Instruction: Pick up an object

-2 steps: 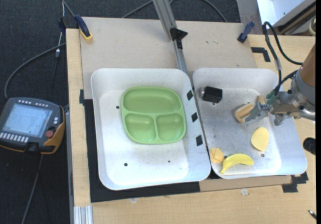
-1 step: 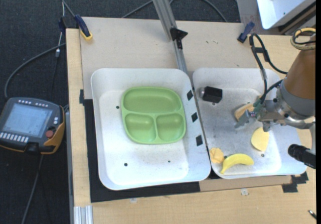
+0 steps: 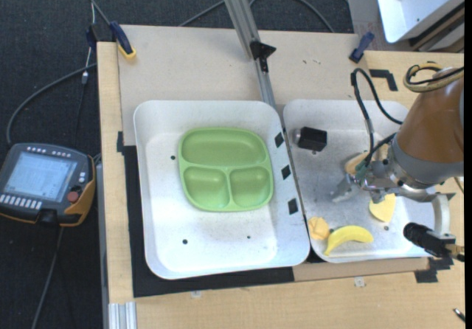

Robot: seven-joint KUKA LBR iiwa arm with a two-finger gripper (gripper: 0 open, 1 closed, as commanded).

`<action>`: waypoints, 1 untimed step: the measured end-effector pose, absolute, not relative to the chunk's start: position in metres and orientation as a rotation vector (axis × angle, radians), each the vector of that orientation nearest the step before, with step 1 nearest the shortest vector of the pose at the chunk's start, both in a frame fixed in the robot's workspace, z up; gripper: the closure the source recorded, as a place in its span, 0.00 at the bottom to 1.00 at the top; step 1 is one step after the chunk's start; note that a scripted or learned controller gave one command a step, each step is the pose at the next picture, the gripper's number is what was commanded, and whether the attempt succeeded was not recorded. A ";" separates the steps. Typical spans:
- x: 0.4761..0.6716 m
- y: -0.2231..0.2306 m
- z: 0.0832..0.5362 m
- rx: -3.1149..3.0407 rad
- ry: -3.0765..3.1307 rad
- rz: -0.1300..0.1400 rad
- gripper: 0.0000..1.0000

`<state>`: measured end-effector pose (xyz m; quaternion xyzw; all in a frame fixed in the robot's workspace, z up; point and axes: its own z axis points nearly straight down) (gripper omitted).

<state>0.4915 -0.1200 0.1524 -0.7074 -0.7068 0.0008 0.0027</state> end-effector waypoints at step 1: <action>0.495 -0.112 0.094 -2.217 -2.217 0.003 0.00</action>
